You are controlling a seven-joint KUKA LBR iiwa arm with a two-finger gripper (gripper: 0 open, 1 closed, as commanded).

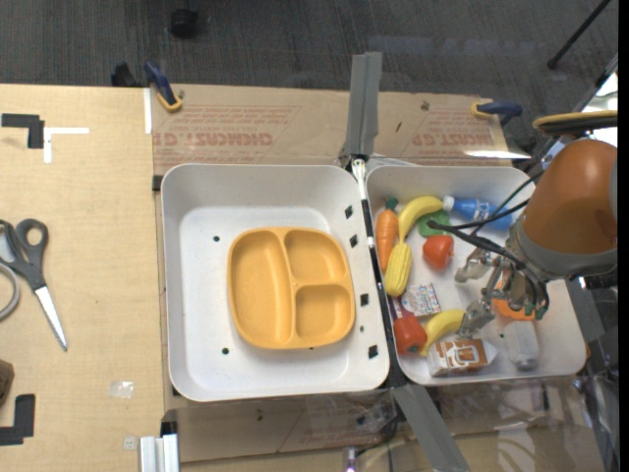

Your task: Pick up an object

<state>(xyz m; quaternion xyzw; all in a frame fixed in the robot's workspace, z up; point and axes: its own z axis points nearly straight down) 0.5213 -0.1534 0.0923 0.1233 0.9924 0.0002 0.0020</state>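
Observation:
The right bin (550, 364) holds several toy foods: a carrot (386, 236), a corn cob (398, 268), a yellow banana (419, 211), a red tomato (438, 251), a blue bottle (479, 208), a second small banana (442, 324), a red pepper (409, 334) and a brown box (460, 356). My gripper (488, 288) hangs low over the middle right of this bin, just right of the tomato and above the brown box. Its fingers (479, 262) stand apart with nothing between them. An orange object (511, 308) sits partly hidden under the wrist.
The left bin (187, 293) holds a yellow divided plate (292, 287). Scissors (37, 273) lie on the wooden bench at far left. A grey divider post (364, 106) stands between the bins at the back. The arm's orange band (582, 200) covers the right bin's far right side.

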